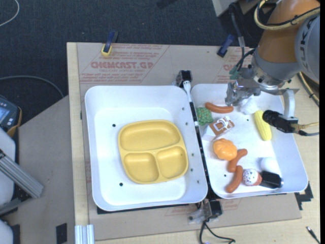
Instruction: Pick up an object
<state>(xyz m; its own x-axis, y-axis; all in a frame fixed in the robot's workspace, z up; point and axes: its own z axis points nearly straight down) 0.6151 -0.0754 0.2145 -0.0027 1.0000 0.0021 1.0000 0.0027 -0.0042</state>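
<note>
Grey arm [299,29] with orange band reaches in from the right, wrist bent down, gripper [237,96] low over the right bin's far end.

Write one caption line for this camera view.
Gripper above sausage in right bin; yellow tray in left bin.

We see the gripper [238,96] low over the right bin's [289,156] far end, just above a hot dog [219,107]. Near it lie a green piece [204,116], a small packet [222,125], a corn cob [262,124] and an orange lump [224,149]. In the left bin [96,136] sits a yellow divided tray [152,150].
</note>
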